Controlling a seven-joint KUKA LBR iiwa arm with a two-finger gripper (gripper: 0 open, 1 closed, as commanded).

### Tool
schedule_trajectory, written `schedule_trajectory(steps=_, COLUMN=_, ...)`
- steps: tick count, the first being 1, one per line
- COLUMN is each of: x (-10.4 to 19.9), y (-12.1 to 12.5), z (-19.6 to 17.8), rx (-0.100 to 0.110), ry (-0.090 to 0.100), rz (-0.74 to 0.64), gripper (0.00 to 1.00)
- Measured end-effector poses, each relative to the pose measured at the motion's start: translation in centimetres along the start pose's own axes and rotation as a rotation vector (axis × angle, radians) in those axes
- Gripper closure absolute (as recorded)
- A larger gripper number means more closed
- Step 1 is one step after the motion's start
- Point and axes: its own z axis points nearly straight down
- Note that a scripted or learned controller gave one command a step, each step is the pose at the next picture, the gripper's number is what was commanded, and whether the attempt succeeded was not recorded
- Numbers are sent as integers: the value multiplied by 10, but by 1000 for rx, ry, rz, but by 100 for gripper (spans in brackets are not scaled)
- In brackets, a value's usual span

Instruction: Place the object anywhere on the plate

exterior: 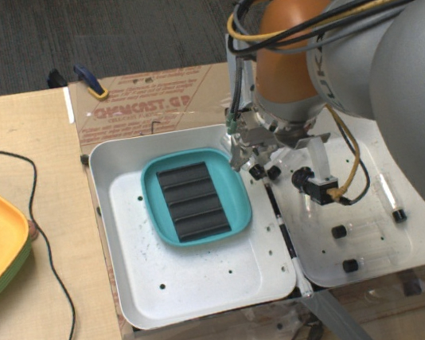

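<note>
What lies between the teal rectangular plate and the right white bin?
In the camera view, the rims where the left white bin meets the right white bin, beside the teal rectangular plate.

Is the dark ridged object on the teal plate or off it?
On it. The dark ridged object lies flat inside the teal plate, within its rim, in the left bin.

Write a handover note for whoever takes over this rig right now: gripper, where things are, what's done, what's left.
Gripper: above the seam between the two bins, beside the plate's right edge, with nothing visibly in it.
Teal rectangular plastic plate: in the left white bin, toward its far side.
Dark grey ribbed rectangular object: lies flat on the plate, inside its rim.
Done: placement looks complete.
Left: probably just lifting the arm clear and confirming.
</note>
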Motion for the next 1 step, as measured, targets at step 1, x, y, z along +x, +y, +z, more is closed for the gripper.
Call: schedule_trajectory(steps=1, x=0, y=0, z=0, rx=0, ry=0, rz=1, gripper=0)
